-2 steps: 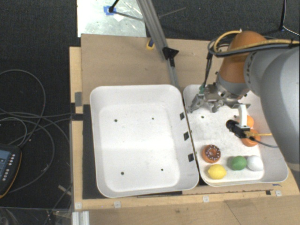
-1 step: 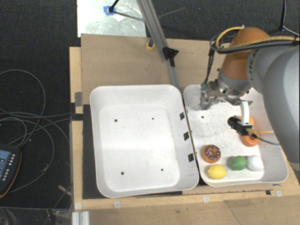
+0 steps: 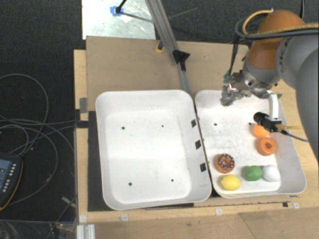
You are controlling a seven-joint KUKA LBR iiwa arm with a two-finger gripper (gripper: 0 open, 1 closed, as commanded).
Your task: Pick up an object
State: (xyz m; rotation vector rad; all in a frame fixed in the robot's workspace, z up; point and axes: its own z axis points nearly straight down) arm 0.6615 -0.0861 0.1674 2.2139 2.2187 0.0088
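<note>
Seen from above, two shallow white bins sit side by side on a bench. The grey arm reaches in from the right, its gripper [image 3: 227, 99] above the far edge of the right bin [image 3: 209, 113]; whether it is parted or closed cannot be told. Near that bin's front lie a chocolate doughnut [image 3: 225, 163], yellow lemon [image 3: 230, 182], green ball [image 3: 252, 173], white ball [image 3: 271, 173] and orange ring [image 3: 266, 146].

Brown donut [image 3: 225, 163], yellow lemon [image 3: 230, 182], green lime [image 3: 252, 173]; clustered in right bin [image 3: 214, 111]
</note>
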